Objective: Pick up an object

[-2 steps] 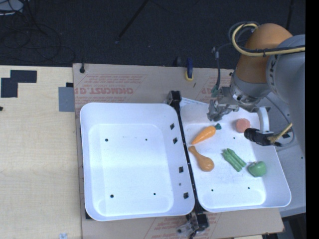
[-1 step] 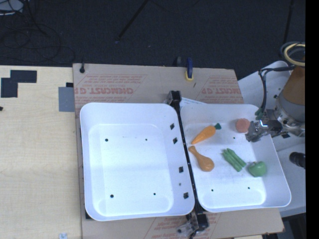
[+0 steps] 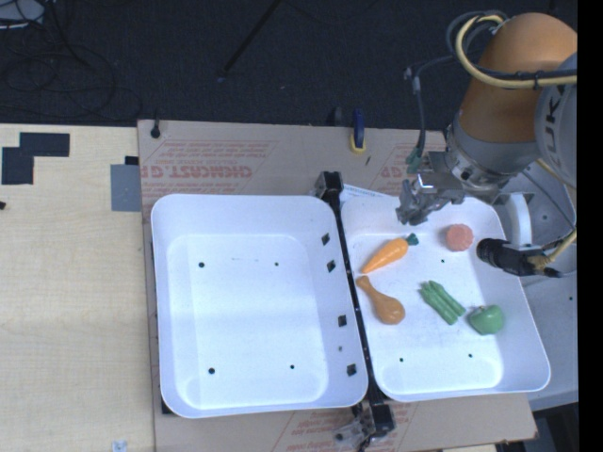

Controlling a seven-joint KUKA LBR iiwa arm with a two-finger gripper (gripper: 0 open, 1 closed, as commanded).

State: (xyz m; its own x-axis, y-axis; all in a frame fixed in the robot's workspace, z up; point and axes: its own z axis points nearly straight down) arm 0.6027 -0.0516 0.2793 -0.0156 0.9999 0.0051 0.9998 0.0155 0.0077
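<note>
Just below the gripper (image 3: pixel 415 210), in the right-hand bin (image 3: pixel 523 365), lies the carrot (image 3: pixel 387 254), its long axis slanting down-left with the green tip nearest. Whether the gripper grasps anything, I cannot tell. Rightward sits a smaller pink ball (image 3: pixel 459 237).

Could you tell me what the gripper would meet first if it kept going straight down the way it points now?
Probably the bare floor of the right bin, near its back edge. The gripper hangs just above and right of the carrot, apart from it, though depth is hard to judge.
</note>
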